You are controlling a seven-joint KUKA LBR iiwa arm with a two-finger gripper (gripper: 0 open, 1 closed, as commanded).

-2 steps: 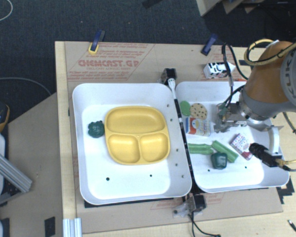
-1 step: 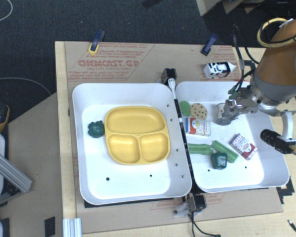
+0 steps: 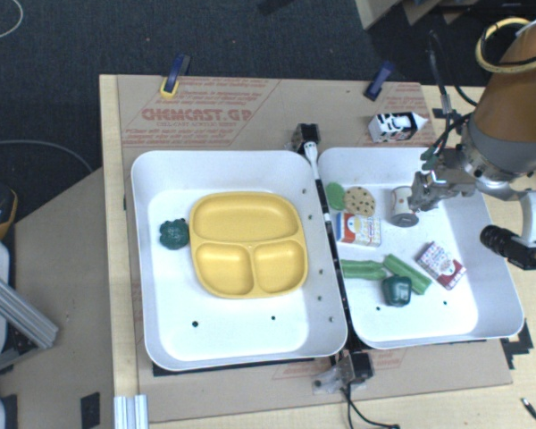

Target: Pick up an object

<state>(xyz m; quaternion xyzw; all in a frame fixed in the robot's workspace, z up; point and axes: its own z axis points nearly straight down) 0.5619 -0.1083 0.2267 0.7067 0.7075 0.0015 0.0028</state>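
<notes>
Objects for picking lay in the right bin [image 3: 491, 315], one of two shallow white bins side by side on the surface [image 3: 125, 114]. Near that bin's far left corner sat a green round piece [image 3: 336, 195] with a speckled cookie [image 3: 361, 201] just beside it, and a small white carton [image 3: 360, 230] lay just in front of them. A small metal can [image 3: 404, 206] stood near the middle of the far half. Toward the near edge lay two long green pieces [image 3: 386, 270], with a dark teal item [image 3: 397, 290] touching them and a red and white packet [image 3: 440, 264] to their right.

The jaws [image 3: 424, 189] hung over the far half of the right bin, just right of the can and very close to it; whether they stood apart or together could not be told, and nothing was plainly seen between them.

The left bin [image 3: 152, 293] carried a yellow divided tray [image 3: 247, 242] in its middle and a dark green lump [image 3: 173, 233] near its left edge, just beside the tray. A black and white toy [image 3: 397, 125] rested on the surface beyond the right bin's far edge.
</notes>
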